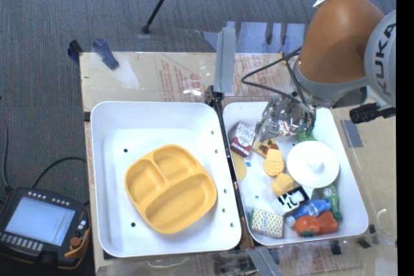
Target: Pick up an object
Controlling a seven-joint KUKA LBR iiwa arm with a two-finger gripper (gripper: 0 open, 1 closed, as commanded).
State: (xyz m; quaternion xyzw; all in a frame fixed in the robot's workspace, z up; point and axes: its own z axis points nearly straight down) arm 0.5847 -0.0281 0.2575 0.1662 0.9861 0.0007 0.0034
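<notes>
Orange wrist band looms nearest; below it the gripper hovers over the right bin, jaws' spread impossible to tell. Red packet and waffle toy crowd close beneath; a descent may snag both.

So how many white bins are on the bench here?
2, side by side: the left bin holds a yellow divided plate; the right bin holds the small objects, under the gripper.
</notes>
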